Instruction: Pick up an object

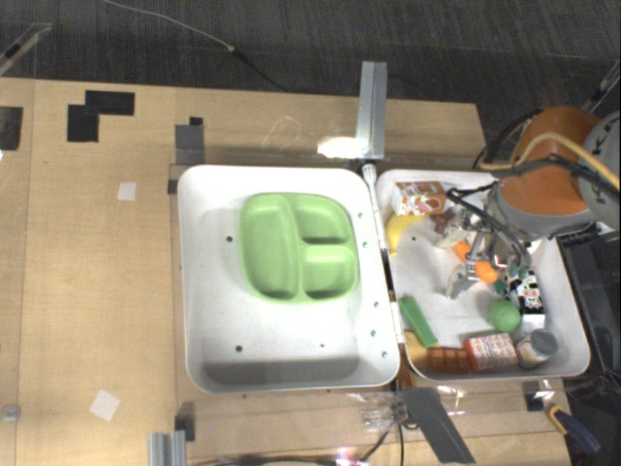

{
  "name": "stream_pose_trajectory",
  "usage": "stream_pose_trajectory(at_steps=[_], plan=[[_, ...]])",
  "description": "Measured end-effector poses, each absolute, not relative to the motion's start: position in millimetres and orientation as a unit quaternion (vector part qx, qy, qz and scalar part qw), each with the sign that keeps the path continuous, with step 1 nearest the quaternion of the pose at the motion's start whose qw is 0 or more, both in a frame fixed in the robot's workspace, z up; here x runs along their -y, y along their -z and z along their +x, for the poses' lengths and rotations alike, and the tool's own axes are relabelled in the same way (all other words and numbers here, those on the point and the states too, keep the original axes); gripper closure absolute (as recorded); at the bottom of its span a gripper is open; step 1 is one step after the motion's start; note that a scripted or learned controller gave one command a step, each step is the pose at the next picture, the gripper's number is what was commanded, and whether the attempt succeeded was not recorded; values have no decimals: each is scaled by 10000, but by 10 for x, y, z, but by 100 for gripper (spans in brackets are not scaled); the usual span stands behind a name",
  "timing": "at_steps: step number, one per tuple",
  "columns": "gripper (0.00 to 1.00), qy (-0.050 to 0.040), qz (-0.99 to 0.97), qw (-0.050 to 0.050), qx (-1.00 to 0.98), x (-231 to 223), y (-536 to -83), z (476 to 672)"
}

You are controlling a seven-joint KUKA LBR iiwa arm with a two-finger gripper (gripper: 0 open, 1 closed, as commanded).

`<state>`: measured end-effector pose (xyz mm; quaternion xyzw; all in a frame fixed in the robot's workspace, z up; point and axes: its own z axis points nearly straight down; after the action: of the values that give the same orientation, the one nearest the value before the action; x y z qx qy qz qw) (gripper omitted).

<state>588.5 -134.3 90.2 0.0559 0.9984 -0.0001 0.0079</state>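
- Arm: grey KUKA arm with an orange band above the wrist, reaching in from the right edge and hanging over the right white bin.
- Gripper: two silvery fingers point down into the middle of the right bin; whether the jaws are parted or closed cannot be told, and no object is seen clamped between them.
- Orange object: small, lying right at the fingers; contact cannot be confirmed.
- Green ball: just below and to the right of the jaws, on the bin floor.
- Black-and-white item: just right of the jaws, above the green ball.
- Yellow object: to the upper left of the jaws, against the bin's left wall.
- Printed packet: above the yellow object, in the bin's far left corner.
- Green stick: lower left of the jaws, lying at a slant.
- Red-labelled box: below the jaws, along the near wall, with a brown block to its left and a small grey cap-like object to its right.
- Left white bin: well to the left of the jaws, holding a green divided plate with three compartments.
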Motion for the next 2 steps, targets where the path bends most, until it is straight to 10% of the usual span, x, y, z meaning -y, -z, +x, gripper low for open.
stream_pose_trajectory(at_steps=[1,2], plan=[[100,16,527,183,-9984,1335,-1058,5942],[100,-3,-240,49,-9997,868,-1147,5985]])
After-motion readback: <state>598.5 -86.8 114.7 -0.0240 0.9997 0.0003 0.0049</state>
